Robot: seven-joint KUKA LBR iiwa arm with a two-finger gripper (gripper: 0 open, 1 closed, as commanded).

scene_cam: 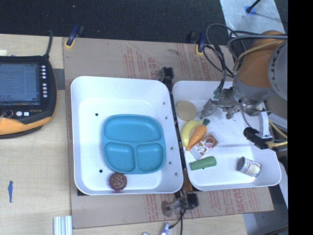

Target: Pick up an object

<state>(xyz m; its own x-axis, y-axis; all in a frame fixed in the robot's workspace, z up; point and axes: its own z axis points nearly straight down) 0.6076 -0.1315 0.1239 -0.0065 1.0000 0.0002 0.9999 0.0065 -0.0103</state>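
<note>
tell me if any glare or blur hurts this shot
Camera view: light is even and soft, shadows faint; the white right bin looks bright but the carrot and can read clearly; the gripper is slightly soft.

The right bin's left side is crowded: disc, banana, carrot, packet, green cylinder. Bare floor lies between these and the can.

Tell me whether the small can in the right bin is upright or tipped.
Tipped. The can lies on its side on the right bin's floor, its long side facing up and one round end pointing left.
</note>
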